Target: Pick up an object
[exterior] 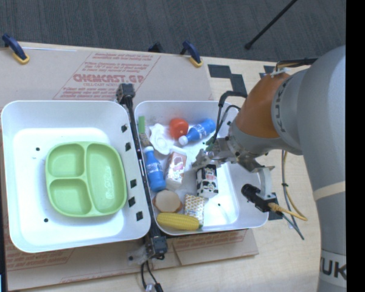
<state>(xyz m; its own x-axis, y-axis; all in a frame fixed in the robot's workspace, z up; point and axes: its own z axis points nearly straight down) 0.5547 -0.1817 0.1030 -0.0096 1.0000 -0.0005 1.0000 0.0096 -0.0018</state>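
Observation:
The right bin (pixel 250 219) holds several small objects. At its back lie a red ball (pixel 178 127) and a blue bottle (pixel 201 130). A blue tube (pixel 152 169) lies along the left wall, with a white and red packet (pixel 177 166) beside it. Near the front are a tan disc (pixel 168 201), a yellow corn cob (pixel 178 222) and a patterned packet (pixel 194 206). My gripper (pixel 207 179) reaches down into the middle of this bin, just right of the white and red packet and above the patterned packet. A black and white shape sits at its tip.
The left bin (pixel 12 120) holds a green divided plate (pixel 85 178). A black divider with clips (pixel 134 157) runs between the bins. The arm's orange band (pixel 261 105) and grey body hang over the right bin's right side. Cardboard (pixel 109 75) lies behind the bins.

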